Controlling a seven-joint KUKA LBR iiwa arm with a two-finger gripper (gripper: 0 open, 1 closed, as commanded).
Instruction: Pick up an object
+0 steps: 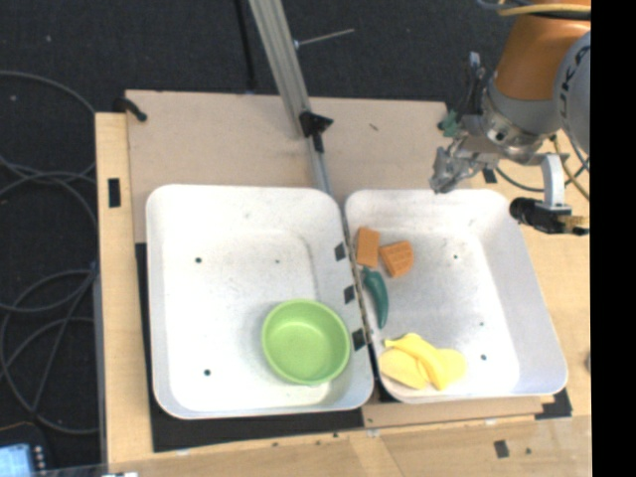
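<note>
Our grey two-finger gripper point(447, 179) hangs over the far rim of the right bin, and honestly we can't tell how it's set.

Biggest first: we've got two shallow white plastic bins, left point(199, 229) and right point(497, 266). A round green plastic bowl point(305, 341) sits near the left bin's front right corner. The right bin holds a yellow banana-like lump point(422, 362) at the front left, orange blocks point(384, 254) by its left wall, and a small teal piece point(376, 294) between them.

Even, bright overhead lighting was recorded. The white bins point(248, 227) were rendered near overexposure, with only soft, faint shadows noted within them. The floor left of the bins was left dim. Overall sharpness was judged moderate, with slight softness throughout.
</note>
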